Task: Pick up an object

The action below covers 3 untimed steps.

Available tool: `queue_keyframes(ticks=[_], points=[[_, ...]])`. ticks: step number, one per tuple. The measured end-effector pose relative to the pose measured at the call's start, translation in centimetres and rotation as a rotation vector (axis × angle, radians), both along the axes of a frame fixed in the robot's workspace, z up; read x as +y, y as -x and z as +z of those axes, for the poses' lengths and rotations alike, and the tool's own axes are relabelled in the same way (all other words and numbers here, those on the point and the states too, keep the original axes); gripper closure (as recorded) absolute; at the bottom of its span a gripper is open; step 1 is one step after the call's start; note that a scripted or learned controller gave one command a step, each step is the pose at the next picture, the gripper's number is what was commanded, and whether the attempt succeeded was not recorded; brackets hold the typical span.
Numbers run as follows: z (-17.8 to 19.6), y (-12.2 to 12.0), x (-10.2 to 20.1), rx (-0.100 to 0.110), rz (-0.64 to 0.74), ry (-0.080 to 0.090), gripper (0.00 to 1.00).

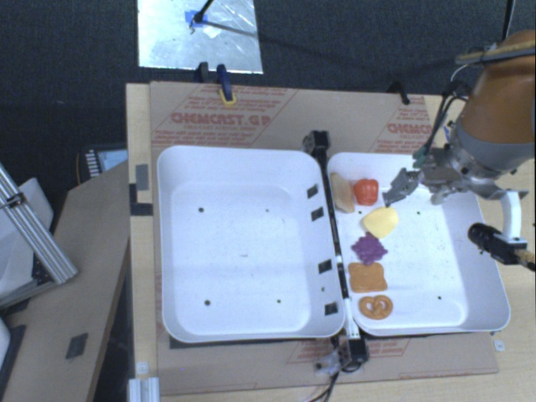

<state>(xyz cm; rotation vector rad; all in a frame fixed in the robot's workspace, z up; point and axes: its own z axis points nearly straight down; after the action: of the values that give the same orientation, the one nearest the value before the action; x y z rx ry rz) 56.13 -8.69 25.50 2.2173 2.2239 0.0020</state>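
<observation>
White plastic: the left bin (239,241) sits bare, while the right bin (469,283) keeps a tan piece (342,193), tomato (365,192), lemon (380,222), purple grapes (368,248), toast (367,276) and pretzel (376,308). The gripper (402,186) hovers just beside the tomato; I cannot tell its opening, and nothing looks lifted yet.

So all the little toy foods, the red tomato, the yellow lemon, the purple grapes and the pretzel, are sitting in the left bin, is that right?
Not quite. The camera view shows the small red tomato, yellow lemon-shaped piece, purple grape cluster and brown pretzel lying in the right shallow white bin, along its left side, not the left bin.
</observation>
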Motion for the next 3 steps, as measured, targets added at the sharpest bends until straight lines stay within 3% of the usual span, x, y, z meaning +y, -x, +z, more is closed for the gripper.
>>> queue_keyframes(ticks=[1, 2, 3], points=[[-7.4, -1.1, 2.4, 0.003, 0.003, -0.001, 0.0], [-10.1, 5.1, -0.7, 0.008, -0.006, 0.0, 0.0], [-8.9, 4.6, -0.5, -0.002, 0.0, 0.001, 1.0]])
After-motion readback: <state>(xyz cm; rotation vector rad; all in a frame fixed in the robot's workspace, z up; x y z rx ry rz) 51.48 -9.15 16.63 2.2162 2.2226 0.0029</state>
